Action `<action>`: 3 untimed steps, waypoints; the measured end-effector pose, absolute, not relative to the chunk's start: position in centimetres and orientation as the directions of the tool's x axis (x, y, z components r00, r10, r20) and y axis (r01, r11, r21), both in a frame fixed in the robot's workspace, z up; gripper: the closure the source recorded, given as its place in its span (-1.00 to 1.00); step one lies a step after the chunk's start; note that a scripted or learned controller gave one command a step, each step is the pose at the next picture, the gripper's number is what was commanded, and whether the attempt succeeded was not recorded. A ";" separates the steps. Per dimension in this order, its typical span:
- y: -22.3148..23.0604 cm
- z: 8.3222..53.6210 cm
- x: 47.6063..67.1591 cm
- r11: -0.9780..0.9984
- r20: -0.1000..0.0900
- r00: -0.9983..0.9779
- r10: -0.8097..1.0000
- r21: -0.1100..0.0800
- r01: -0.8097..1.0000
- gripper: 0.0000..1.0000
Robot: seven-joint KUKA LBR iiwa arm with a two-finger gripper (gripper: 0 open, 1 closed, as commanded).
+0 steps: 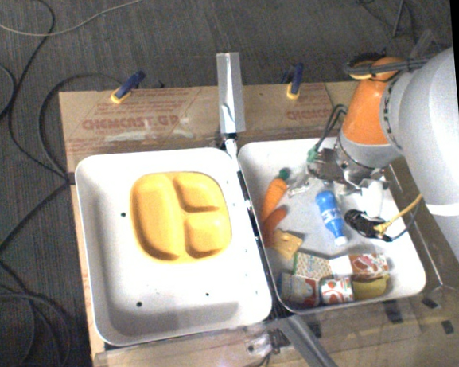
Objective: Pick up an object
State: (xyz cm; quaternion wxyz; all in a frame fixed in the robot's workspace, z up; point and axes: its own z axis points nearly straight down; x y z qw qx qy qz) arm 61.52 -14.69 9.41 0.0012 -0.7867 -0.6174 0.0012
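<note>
The arm [424, 130] reaches in over the right bin [413, 278], its orange band above the wrist, and the hand [333, 168] sits low near that bin's upper middle; whether it is wide, narrow or holding anything cannot be told, since the wrist body hides it. Just below the hand lies a blue and white bottle [330, 216], its length running away from the hand toward the bin's near side. To the left of the hand, close by, a carrot [272, 196] lies at a slant against the bin's left wall, with a reddish piece [272, 219] just beneath it. Farther below the hand, past the bottle, a cluster of small food packages [333, 277] crowds the bin's near edge, with a tan wedge [286, 242] beside them. A black and yellow cable [381, 225] loops down to the right of the hand. Well away to the left of the hand, the other bin [113, 309] holds a yellow divided tray [180, 215], lying flat. Both bins rest on a cardboard-covered surface [144, 118] with blue and yellow clamps [128, 87] at its far edge.
</note>
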 end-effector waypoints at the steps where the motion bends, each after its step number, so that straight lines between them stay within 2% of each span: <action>1: -14.7 10.2 61.5 -0.236 -0.002 0.236 0.972 -0.007 0.972 1.00; 2: -14.7 10.2 61.4 -0.236 -0.002 0.236 0.972 -0.007 0.972 -1.00; 3: -18.2 8.8 57.6 -0.287 -0.001 0.287 0.958 0.007 0.958 -1.00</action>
